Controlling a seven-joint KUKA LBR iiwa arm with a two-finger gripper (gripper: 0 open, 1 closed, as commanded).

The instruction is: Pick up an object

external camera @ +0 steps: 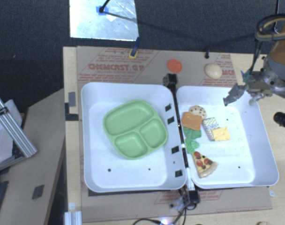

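Note:
The right bin (255, 139) holds several toy foods near its left wall: a cookie (197, 110), an orange bread slice (191, 121), a blue-and-white patterned block (209, 128), a yellow cheese piece (221, 134), a green leaf (193, 140) and a pizza slice (204, 164). My gripper (242, 97) hangs over the bin's far right corner, up and to the right of the cookie. Its fingers are spread open, with nothing between them.
A green divided plate (135, 128) lies in the left bin (93, 168). Behind the bins sit an orange disc (174, 66), a beige egg-shaped object (213, 71) and a yellow clip (133, 54). A foil sheet (105, 13) lies farther back.

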